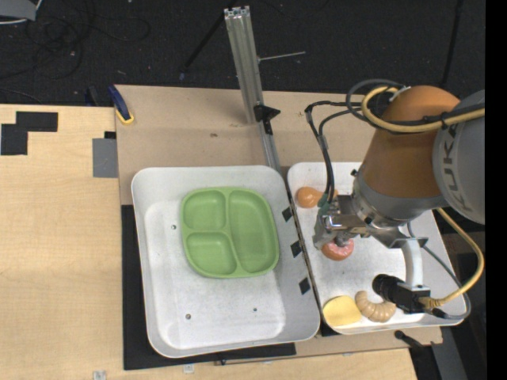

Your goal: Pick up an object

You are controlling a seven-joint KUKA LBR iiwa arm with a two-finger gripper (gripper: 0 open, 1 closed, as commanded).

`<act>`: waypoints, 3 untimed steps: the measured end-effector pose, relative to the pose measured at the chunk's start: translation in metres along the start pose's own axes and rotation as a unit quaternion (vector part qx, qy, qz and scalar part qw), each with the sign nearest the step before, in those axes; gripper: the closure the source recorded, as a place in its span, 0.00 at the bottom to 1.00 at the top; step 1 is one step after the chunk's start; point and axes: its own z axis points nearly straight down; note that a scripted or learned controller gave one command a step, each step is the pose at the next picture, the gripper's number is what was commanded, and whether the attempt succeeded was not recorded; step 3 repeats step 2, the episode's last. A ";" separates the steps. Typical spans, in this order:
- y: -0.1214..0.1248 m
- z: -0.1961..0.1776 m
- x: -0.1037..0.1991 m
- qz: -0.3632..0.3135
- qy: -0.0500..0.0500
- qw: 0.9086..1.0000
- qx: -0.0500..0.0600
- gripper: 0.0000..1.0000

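Looking down into the right bin (444,236), we see a small round pink-and-red thing, like a doughnut (339,249), lying on the white floor near the bin's left wall. It sits directly under the end effector (333,229), whose metal tip hangs over its upper edge and hides part of it; we cannot tell whether the two touch. We cannot tell either whether the end effector is released or clenched, since the wrist covers it from above.

An orange ball (306,197) rests just beside the end effector, up and to the left. Toward the bin's near edge lie a yellow piece (341,312) and a tan curved piece (375,307), side by side and touching.

In the left bin (158,291) a green divided plate (230,232) lies flat on the floor, well apart from the doughnut. Both bins stand on the desk (55,244).
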 end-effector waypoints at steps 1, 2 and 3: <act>-0.015 0.015 0.052 0.000 0.000 1.000 0.001 1.00; -0.017 0.029 0.106 0.000 -0.001 1.000 0.001 1.00; -0.017 0.029 0.106 0.000 -0.001 1.000 0.001 1.00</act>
